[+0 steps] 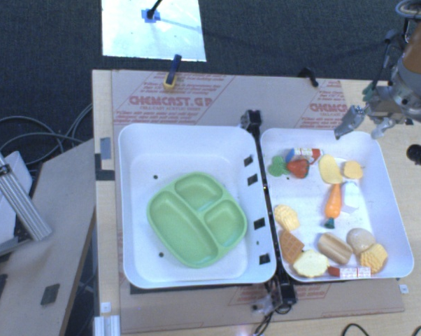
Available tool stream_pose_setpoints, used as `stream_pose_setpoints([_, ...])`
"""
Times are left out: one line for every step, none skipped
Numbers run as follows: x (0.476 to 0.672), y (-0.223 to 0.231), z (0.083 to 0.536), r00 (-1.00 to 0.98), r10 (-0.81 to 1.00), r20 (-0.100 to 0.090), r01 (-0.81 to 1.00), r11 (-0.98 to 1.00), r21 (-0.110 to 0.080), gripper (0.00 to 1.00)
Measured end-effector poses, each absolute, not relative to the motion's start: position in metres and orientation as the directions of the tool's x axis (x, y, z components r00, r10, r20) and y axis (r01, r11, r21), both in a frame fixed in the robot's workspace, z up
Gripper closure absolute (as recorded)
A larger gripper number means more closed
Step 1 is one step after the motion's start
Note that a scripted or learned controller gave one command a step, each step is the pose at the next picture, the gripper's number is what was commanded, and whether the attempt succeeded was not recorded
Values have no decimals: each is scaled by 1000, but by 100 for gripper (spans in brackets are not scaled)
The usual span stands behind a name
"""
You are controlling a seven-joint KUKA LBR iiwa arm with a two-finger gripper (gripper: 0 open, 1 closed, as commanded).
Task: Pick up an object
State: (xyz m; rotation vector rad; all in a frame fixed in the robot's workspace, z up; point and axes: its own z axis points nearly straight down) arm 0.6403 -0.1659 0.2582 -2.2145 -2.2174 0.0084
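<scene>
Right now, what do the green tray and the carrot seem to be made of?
The green tray: likely molded plastic, smooth and slightly glossy, uniform pale green with rounded compartments. The carrot: probably toy plastic, judging by its flat, even orange; its finish is too small to tell.

**Grey arm, orange band, metal gripper**

The arm (415, 61) is grey, with an orange band (420, 44) above the wrist and a pale ring at its top. A dark cable runs alongside. The gripper (368, 122) has silvery-grey metal fingers.

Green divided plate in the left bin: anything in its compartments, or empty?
Empty. All three compartments of the green divided plate show bare green plastic; it sits alone in the left bin. The toy food lies in the right bin.
</scene>
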Motion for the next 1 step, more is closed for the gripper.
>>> stream_pose_setpoints([642,-165,265,-4,1000,0,1000,4,2,0])
